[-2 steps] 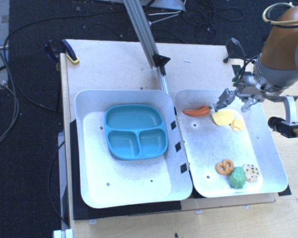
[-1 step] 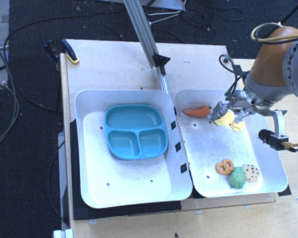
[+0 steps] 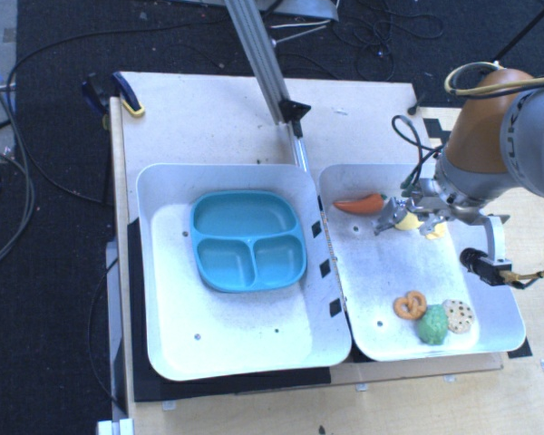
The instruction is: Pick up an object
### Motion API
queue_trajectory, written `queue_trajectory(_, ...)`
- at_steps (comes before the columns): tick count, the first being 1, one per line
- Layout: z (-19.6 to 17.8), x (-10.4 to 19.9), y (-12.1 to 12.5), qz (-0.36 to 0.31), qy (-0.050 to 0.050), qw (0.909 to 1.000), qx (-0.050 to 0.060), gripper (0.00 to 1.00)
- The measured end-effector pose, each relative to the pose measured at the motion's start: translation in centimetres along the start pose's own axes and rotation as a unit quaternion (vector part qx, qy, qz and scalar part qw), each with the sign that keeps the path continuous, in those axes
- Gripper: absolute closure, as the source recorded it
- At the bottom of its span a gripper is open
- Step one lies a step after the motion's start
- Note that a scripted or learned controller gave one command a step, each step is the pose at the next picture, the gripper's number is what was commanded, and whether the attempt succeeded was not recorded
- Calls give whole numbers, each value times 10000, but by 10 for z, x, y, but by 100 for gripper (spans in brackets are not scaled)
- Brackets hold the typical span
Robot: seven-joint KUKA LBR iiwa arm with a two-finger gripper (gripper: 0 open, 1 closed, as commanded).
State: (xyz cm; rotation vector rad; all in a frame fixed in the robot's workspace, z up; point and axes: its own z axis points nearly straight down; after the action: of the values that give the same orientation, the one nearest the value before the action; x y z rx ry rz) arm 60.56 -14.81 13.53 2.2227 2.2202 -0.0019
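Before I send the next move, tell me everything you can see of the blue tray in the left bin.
The blue tray is a light blue, plastic-looking plate with rounded corners and three compartments: one wide section along the far side, two smaller ones nearer the camera. It lies flat and upright, slightly rotated, on the floor of the left bin, toward its upper middle. Nothing lies in it or touches it.

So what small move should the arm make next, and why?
Probably a short straight descent. The gripper hangs low over the right bin, just beside the orange carrot and over a yellow piece. Nothing is visibly held, and the pretzel, green toy and cookie lie farther off.
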Motion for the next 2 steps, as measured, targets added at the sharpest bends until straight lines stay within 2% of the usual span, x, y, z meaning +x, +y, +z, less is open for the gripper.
queue_trajectory(1,45,0,0,-3,0,10000,0,0)
queue_trajectory(2,32,0,1,-1,-10,10000,-26,100)
